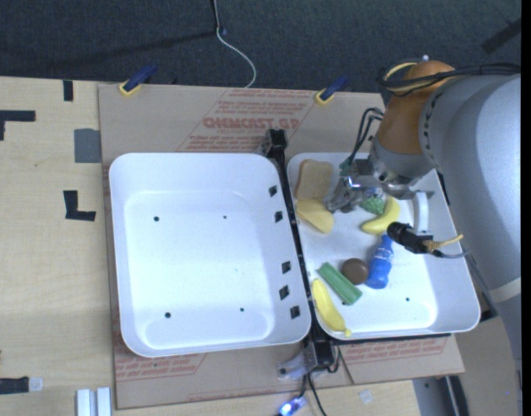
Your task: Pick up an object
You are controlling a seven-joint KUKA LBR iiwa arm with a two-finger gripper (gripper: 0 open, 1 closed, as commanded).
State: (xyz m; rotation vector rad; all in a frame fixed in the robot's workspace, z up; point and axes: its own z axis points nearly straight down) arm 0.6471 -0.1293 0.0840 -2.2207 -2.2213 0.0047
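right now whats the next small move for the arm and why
Probably a short descent. The end effector sits low in the right bin, at the tan sponge-like piece and a small green item, but nothing visibly sits between its fingers.

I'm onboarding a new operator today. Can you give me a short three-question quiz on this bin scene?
1. True or false: the claw is over the right bin.
2. Which lies nearest the bin's front edge? A) blue bottle B) banana C) tan sponge
3. What colour is the block beside the brown ball?

Key: 1 true; 2 B; 3 green.
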